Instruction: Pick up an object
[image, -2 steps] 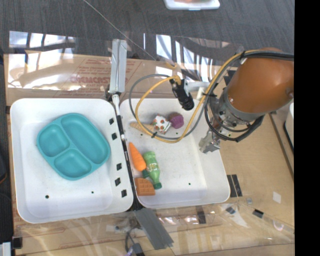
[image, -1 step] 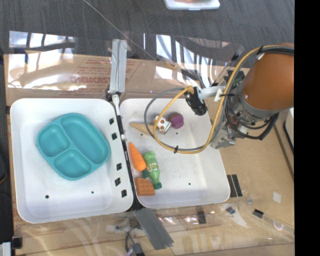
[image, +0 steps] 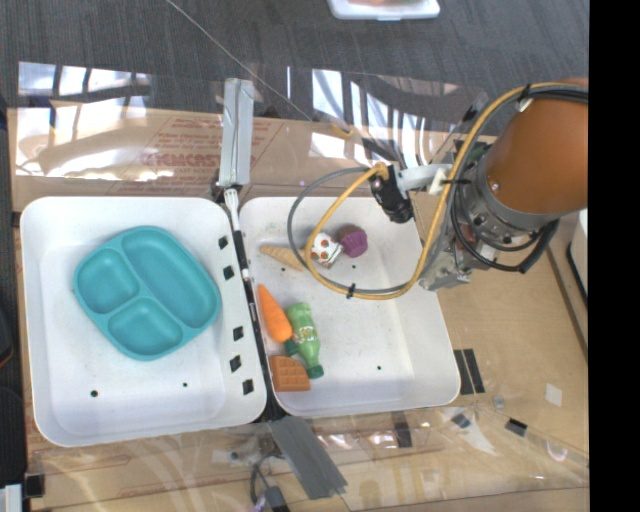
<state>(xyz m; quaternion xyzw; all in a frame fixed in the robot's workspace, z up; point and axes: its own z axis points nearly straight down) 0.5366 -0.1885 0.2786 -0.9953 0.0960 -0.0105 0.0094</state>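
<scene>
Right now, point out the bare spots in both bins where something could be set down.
Left bin: the white strip in front of the teal divided plate. Right bin: the floor right of the green bottle. Crowded: the right bin's left side, with carrot, waffle and purple toy.

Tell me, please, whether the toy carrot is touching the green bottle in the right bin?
Touching. The camera view shows the carrot lying against the upper end of the green bottle, with no white bin floor between them there.

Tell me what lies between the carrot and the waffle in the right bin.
In the camera view, a green bottle lies between the carrot and the waffle, beside both.
</scene>
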